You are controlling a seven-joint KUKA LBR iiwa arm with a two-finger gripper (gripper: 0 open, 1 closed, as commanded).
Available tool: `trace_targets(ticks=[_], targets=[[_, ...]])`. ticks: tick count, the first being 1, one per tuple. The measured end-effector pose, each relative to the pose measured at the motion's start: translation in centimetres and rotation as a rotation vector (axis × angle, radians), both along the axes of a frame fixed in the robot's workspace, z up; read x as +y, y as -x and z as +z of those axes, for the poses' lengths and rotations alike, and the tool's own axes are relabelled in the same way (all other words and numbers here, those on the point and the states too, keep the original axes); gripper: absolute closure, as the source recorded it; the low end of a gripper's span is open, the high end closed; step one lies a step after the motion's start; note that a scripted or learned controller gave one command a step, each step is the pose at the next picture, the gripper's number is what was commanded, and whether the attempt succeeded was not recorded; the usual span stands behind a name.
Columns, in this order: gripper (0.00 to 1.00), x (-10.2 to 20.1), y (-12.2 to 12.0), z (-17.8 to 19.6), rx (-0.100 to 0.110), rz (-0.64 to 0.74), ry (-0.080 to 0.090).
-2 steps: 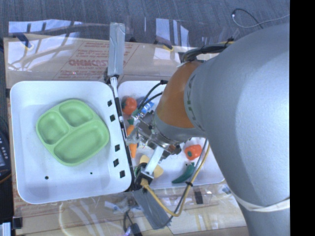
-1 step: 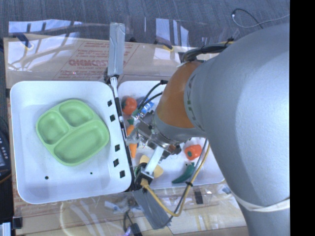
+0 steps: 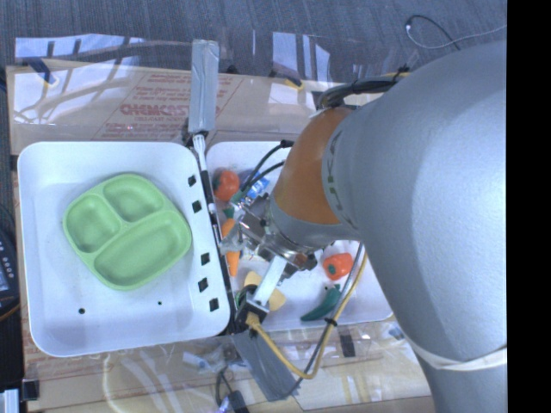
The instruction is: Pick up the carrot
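My gripper (image 3: 244,232) sits low in the right bin (image 3: 245,155), at the bin's 9 o'clock side, close to the wall it shares with the left bin (image 3: 34,256). My arm (image 3: 413,205) covers most of the right bin and hides the gripper's tip, so I cannot tell whether it is released or clenched.

The carrot (image 3: 232,261) lies along that 9 o'clock wall, just at 7 o'clock of the gripper and partly hidden by it. I cannot tell whether the two touch.

At 11 o'clock of the gripper is a round orange fruit (image 3: 225,183) with a green top. At 4 o'clock of it is an orange piece (image 3: 337,266) with a green cap. Just at 7 o'clock of that piece lies a green pod (image 3: 322,306), near the bin's 6 o'clock rim. A yellow bit (image 3: 251,279) lies just at 5 o'clock of the carrot.

A green three-part plate (image 3: 127,231) rests in the middle of the left bin, well apart from the gripper.
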State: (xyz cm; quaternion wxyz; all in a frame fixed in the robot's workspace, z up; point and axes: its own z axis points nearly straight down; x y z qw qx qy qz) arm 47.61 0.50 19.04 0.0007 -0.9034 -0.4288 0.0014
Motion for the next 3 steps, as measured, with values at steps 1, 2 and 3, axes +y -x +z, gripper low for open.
trace_targets(ticks=[1,2,3], targets=[[0.0,1.1,-0.5,7.4,-0.001,-0.067,-0.001],[0.0,8.4,0.2,-0.1,0.006,-0.091,0.0],[0.0,3.6,-1.8,1.7,0.004,-0.332,0.002]])
